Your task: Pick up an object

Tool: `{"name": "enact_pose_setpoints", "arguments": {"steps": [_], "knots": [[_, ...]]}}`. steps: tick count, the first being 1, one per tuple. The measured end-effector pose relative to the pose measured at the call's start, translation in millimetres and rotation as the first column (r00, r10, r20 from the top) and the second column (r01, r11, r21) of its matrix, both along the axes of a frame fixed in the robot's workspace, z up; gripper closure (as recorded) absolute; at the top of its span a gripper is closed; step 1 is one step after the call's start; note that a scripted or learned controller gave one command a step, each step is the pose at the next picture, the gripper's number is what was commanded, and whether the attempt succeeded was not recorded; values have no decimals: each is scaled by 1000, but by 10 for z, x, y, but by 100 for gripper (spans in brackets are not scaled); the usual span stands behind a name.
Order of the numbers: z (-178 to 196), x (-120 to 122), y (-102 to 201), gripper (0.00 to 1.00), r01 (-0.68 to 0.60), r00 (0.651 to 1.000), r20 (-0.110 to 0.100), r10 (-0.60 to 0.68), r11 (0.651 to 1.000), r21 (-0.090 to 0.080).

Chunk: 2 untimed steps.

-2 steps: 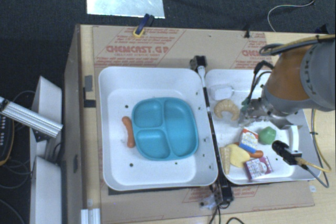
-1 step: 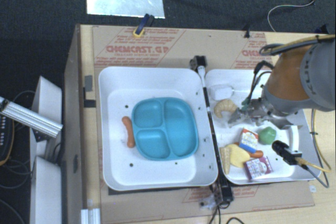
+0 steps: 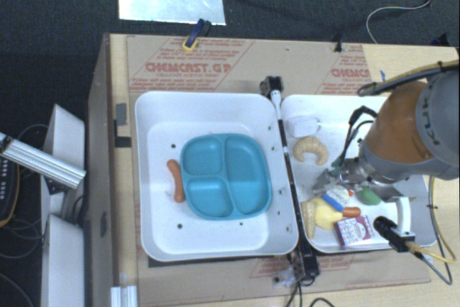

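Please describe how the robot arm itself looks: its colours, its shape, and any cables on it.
The arm is thick and rounded, with grey segments and a wide orange band above the wrist. Thin dark cables run along it near the wrist. The gripper at its end is a small grey metal part.

Single fixed overhead camera — slanted down, both bins (image 3: pixel 215 106)

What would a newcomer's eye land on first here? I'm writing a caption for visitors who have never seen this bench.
Probably the blue divided plate in the middle of the left bin, with an orange-brown sausage lying just beside its left edge. Next, the grey arm with its orange band hanging over the right bin, above a clutter of small items including a croissant near the bin's upper left.
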State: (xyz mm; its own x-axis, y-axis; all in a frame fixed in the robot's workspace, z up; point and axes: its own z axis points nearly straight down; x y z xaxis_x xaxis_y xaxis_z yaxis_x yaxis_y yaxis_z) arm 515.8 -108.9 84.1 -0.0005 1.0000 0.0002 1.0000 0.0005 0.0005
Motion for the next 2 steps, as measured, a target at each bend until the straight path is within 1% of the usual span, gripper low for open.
{"name": "enact_pose_setpoints", "arguments": {"steps": [1, 2], "knots": [[108, 14, 1, 100, -1, 1000, 3, 1, 1000, 0], [957, -284, 146, 100, -2, 1000, 3, 2, 1000, 0]]}}
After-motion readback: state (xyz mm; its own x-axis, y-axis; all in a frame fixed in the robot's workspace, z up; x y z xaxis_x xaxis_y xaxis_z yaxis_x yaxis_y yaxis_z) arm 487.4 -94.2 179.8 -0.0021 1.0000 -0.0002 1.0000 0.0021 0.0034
